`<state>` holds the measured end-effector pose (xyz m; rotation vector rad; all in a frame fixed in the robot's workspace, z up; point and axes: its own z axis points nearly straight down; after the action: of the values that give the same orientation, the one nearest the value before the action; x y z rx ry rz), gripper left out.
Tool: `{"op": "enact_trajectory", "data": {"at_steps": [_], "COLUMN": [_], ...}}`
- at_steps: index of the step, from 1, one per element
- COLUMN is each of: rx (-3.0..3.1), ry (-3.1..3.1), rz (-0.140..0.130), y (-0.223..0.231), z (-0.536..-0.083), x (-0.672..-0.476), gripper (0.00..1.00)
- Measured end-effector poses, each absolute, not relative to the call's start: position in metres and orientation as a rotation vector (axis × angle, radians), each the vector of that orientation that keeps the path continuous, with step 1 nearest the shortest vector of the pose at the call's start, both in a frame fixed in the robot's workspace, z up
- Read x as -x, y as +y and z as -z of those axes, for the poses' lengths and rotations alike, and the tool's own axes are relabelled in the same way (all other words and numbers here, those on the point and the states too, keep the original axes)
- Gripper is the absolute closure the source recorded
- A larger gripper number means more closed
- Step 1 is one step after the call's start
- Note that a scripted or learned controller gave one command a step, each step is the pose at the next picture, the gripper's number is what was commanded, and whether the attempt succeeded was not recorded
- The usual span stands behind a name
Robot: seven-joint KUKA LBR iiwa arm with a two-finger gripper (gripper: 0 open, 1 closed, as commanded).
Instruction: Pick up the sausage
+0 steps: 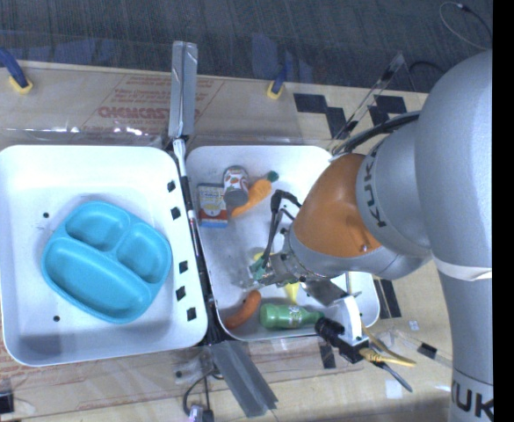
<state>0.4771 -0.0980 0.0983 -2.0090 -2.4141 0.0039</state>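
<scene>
Camera view, right bin (239, 161): we list the sausage (243, 309) at the near-left corner, just beside a green bottle (289, 316). Hand (272, 269) low over the bin, near it; open or closed, we cannot tell. We would descend left of the bottle, straddling the sausage alone.
</scene>
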Motion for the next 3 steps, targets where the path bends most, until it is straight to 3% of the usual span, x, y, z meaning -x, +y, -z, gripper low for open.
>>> {"op": "enact_trajectory", "data": {"at_steps": [1, 3], "rx": [2.009, 2.009], "ry": [-2.415, -2.415], "rz": [-0.004, -0.004], "y": [-0.0979, -0.0979], "z": [-0.0983, -0.0983], "x": [-0.4771, -0.4771], "gripper": [0.00, 0.00]}}
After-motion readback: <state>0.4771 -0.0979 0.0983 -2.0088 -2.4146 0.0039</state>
